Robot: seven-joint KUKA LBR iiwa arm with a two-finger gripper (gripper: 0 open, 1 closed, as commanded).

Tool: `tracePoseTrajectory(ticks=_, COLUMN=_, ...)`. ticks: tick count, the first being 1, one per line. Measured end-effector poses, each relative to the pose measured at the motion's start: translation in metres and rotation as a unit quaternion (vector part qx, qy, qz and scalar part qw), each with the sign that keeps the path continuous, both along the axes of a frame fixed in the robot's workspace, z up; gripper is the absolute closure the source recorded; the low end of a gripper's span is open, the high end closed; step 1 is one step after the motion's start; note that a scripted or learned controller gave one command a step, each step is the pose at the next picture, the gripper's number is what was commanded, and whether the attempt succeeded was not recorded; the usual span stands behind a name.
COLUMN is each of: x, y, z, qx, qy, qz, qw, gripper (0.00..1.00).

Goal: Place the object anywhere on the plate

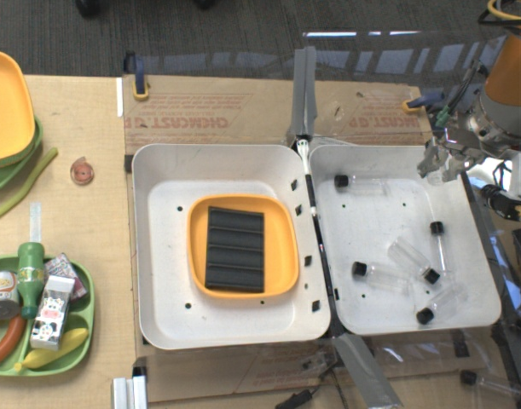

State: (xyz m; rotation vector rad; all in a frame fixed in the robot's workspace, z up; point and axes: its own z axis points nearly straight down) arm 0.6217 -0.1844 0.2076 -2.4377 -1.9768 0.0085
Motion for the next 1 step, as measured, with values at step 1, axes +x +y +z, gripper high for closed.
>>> tracePoseTrajectory(ticks=1, x=0.0001, y=-0.0002, z=0.0002, qx=-0.0001, qy=0.0, qz=0.0, qw=1.0, gripper=0.0)
